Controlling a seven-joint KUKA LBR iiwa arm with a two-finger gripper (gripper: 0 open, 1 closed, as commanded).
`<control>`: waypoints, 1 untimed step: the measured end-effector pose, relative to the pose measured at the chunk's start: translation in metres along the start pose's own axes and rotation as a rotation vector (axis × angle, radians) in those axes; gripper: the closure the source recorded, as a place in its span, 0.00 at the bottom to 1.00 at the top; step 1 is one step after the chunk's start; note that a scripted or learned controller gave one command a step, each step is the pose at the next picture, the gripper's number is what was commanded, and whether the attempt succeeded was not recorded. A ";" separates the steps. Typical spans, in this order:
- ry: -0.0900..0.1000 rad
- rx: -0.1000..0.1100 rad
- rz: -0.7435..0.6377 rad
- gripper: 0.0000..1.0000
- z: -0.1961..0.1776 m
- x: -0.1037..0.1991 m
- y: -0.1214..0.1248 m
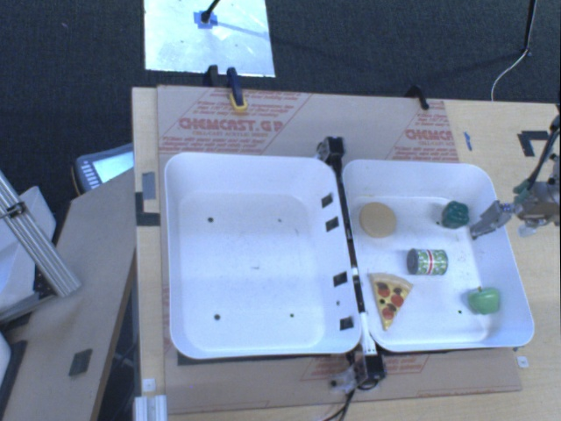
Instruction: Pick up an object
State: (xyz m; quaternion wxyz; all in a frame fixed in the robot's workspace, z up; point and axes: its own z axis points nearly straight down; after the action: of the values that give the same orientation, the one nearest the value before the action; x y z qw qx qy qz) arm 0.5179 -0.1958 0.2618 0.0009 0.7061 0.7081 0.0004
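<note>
The right bin (504, 323) holds a tan disc (379, 219), a teal lump (454, 214), a can (427, 261) with a red-and-white label too small to read, a pizza slice (390, 297) and a green apple (484, 300). The jaws (487, 221) hang over that bin's right rim beside the lump; their state I cannot tell. Board (289, 121) on the desk (145, 147) under the bins reads "CHEMCAST GP".

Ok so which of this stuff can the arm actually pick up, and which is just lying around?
For the job, all in the right bin:
tan disc
teal object
small can
pizza slice
green object
gripper

Just lying about:
left bin
cardboard sheet
metal plate
</note>
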 end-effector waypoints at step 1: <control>-0.001 -0.003 -0.004 1.00 -0.011 0.000 0.001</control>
State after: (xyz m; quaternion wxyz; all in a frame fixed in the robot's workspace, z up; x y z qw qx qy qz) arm 0.5189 -0.1958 0.2729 0.0023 0.7046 0.7096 0.0012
